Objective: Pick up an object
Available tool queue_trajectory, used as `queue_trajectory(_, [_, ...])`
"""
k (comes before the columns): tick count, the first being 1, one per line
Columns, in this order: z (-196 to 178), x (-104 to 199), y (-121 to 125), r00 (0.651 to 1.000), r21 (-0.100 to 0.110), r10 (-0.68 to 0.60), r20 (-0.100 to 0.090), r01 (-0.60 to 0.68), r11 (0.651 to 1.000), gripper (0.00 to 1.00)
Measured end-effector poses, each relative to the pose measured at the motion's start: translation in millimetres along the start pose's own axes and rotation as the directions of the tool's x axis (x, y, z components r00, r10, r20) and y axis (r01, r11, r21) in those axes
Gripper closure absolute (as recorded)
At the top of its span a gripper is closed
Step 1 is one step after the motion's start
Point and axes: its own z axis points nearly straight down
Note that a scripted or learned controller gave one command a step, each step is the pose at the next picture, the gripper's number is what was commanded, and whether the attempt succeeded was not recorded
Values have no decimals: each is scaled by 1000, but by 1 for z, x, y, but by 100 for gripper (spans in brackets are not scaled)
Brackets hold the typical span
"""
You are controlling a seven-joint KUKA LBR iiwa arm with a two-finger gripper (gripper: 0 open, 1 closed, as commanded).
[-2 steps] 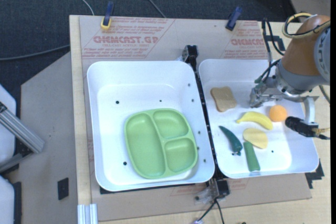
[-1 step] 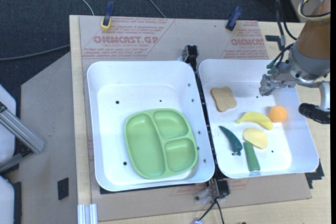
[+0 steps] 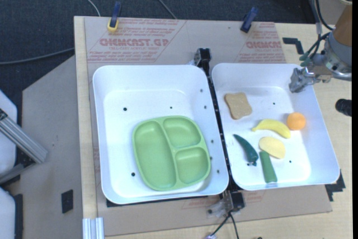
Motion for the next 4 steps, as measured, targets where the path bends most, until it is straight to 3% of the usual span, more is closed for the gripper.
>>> queue_trajectory(1, [-12,0,1,1000,4,-1,-2,1,1000,100])
queue_trajectory(3, [3,97,-26,1000,13,-5,-7,5,1000,100])
queue_trajectory(4, [-12,146,-45,1000,11,-6,-7,6,1000,100])
